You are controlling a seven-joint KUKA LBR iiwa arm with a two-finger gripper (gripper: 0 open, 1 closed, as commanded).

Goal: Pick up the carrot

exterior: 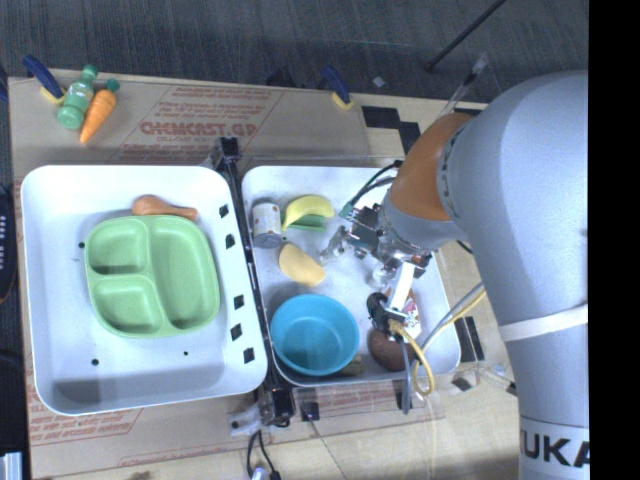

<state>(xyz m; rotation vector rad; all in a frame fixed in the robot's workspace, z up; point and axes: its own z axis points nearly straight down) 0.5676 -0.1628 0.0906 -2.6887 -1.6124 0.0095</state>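
Approach step: hand (376, 254), grip indiscernible, is held over right bin (292, 177); carrot (166, 207) in left bin (62, 366) must be reached

Place: robot lab | seen: big grey arm (540, 218) at two white bins (45, 298) | cardboard sheet (190, 118) held down by blue clamps (338, 86)

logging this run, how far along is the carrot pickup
Nothing looks done: the orange toy carrot with a green top lies on the brown cardboard outside both bins, at the view's top left. In hand: the gripper hangs over the right white bin, near a yellow plastic piece. Left: reaching the carrot, gripping and lifting it.
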